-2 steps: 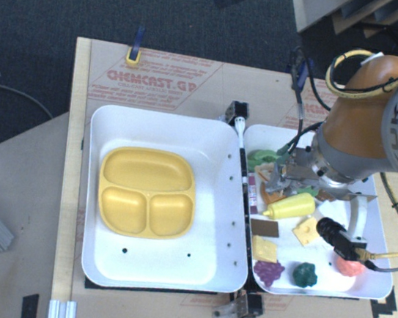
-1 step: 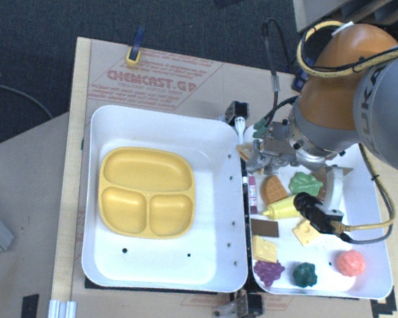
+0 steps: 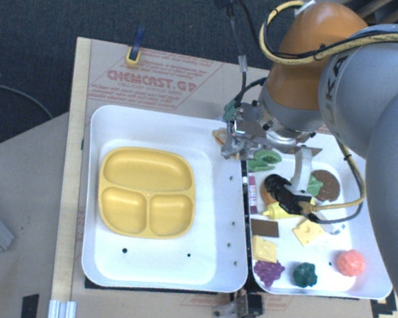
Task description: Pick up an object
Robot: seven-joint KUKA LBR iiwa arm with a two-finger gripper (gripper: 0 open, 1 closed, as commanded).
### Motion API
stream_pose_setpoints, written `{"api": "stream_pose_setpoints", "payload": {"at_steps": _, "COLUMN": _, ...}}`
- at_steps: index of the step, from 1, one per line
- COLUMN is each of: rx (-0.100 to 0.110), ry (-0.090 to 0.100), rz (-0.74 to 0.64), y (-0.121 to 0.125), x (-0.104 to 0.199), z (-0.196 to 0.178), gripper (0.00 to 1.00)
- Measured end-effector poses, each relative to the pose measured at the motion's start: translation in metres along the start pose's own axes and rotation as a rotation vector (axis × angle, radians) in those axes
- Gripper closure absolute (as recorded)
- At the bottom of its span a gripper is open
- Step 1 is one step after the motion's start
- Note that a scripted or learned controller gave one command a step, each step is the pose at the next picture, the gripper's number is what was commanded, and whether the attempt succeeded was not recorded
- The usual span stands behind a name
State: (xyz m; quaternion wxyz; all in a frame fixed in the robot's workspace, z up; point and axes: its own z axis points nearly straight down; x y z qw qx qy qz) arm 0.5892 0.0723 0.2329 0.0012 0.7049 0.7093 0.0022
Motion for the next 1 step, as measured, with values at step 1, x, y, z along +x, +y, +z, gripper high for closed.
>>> {"api": "stream_pose_setpoints", "payload": {"at_steps": 1, "rx": 0.006, "ry": -0.002, "rz": 0.005, "y": 0.0078, "x": 0.0058, "z": 0.0155, "gripper": 1.00}}
